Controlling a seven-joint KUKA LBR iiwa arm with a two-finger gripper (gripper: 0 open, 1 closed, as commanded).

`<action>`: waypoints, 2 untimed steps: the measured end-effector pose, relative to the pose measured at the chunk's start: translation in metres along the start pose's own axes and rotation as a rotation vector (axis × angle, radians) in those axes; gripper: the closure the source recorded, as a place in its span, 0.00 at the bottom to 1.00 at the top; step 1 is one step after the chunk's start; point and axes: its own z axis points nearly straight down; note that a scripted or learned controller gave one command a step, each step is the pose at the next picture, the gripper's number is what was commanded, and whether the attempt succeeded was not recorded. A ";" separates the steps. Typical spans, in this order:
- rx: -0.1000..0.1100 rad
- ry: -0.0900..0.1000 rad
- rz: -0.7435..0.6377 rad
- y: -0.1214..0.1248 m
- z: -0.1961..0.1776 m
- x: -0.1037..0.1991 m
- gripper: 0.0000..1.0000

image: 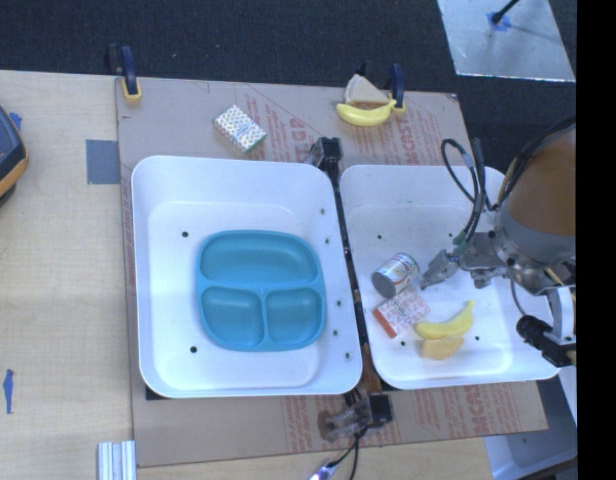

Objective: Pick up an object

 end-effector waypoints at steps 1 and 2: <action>-0.004 -0.001 0.004 0.065 0.010 -0.067 0.00; -0.003 0.001 0.002 0.133 0.048 -0.059 0.00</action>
